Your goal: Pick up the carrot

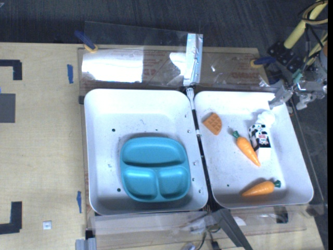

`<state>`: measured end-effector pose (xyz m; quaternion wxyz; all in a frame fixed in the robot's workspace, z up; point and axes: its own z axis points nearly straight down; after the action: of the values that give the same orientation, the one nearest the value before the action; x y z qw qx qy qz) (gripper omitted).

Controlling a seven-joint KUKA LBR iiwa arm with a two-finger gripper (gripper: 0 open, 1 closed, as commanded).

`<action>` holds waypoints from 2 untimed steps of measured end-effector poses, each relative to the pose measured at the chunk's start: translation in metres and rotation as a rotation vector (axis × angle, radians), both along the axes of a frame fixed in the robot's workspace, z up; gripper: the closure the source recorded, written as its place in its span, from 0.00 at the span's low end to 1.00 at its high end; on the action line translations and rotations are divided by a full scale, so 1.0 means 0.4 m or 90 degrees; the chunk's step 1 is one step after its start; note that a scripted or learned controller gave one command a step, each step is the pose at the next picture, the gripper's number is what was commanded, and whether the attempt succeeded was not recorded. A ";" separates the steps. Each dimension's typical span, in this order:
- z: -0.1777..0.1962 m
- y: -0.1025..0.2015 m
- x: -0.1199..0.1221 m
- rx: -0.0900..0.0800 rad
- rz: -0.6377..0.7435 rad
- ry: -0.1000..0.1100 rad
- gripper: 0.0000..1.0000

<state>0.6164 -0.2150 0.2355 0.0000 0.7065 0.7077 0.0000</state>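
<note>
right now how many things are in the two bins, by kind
carrots: 2, one mid right bin, one by its near wall
waffle: 1
white bottle: 1
blue divided tray: 1, in the left bin
total: 5

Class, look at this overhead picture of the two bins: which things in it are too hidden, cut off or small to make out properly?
- Claw: small among cables at the right bin's corner; open or shut unclear.
- Arm: cut off by the right edge.
- White bottle: label too small to read.
- Upper carrot: lies against the bottle; contact unclear.
</note>
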 end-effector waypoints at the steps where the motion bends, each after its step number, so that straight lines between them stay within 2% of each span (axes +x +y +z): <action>1: -0.281 0.168 -0.063 -0.002 0.040 -0.009 0.00; 2: -0.320 0.251 -0.110 -0.014 -0.004 -0.035 0.00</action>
<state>0.5725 -0.1147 0.1076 0.0274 0.7085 0.7051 0.0117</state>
